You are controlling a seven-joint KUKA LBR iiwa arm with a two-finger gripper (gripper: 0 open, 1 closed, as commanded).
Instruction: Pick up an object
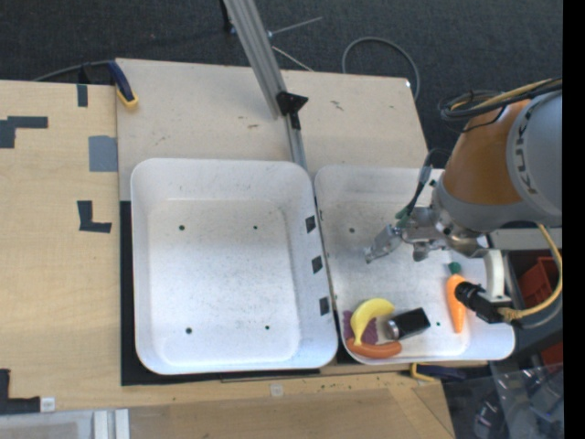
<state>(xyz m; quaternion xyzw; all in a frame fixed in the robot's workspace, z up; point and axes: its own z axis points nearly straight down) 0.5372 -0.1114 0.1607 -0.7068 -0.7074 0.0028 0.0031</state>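
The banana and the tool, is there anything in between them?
No. In the camera view only bare white floor of the right bin lies between the tool and the yellow banana.

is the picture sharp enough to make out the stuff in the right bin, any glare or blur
Camera view: light is even and soft, with no harsh glare on the right bin. The banana, carrot and black block read clearly, though small detail is grainy. The gripper looks slightly soft, so its fingers are hard to judge. Faint shadow lines the left bin walls.
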